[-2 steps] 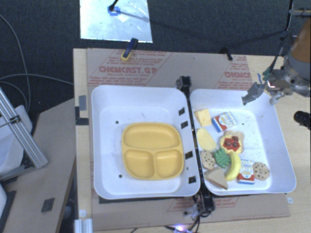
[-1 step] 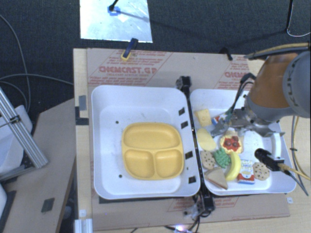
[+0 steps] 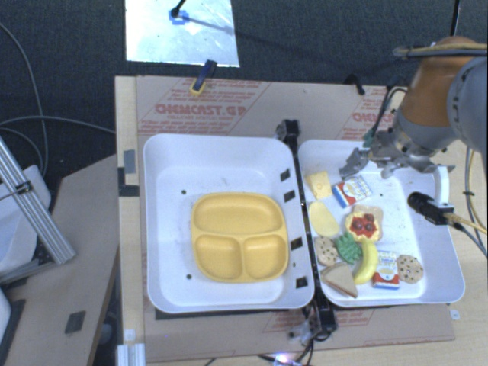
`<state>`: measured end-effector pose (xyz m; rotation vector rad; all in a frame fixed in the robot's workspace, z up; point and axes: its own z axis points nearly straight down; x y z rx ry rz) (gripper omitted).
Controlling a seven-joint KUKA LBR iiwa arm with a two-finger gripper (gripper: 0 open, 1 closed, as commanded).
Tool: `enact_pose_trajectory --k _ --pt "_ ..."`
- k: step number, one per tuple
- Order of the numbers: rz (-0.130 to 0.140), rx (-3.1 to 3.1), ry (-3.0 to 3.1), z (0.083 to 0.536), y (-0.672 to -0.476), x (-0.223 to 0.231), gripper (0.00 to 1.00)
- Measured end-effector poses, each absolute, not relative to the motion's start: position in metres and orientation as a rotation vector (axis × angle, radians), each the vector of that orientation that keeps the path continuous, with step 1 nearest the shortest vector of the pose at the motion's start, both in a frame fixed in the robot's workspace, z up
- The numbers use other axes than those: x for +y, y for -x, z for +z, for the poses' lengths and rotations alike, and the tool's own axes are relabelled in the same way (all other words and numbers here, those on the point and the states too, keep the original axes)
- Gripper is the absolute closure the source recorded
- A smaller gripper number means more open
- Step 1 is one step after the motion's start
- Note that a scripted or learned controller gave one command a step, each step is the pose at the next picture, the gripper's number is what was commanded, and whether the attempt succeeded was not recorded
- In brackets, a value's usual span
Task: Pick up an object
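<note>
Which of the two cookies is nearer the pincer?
The cookie by the divider, left of the banana; the other cookie lies near the bin's front right corner.

Yellow divided tray [image 3: 239,236] in left white bin [image 3: 164,204], silver sheet [image 3: 181,20] behind, aluminium frame [image 3: 30,212] at left.

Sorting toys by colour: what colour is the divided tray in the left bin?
Yellow. The divided tray shows plainly in the camera view.

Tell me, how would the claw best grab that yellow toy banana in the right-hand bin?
Probably across the middle of the banana, coming straight down from above. It lies flat and curved, narrow across, so the fingers could straddle its width. The broccoli and the pizza slice crowd its upper end, so the lower half looks easier.
</note>
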<state>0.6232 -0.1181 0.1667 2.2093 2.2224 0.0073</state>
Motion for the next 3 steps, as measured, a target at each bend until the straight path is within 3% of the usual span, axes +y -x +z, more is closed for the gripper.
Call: enact_pose_trajectory --k 1,2,3 --pt "-0.005 2.223 -2.226 0.111 -0.577 -0.136 0.0" --pt "0.01 2.217 -2.213 0.087 -0.556 -0.141 0.0" --pt "0.012 2.213 -2.208 0.1 -0.559 -0.142 1.0"
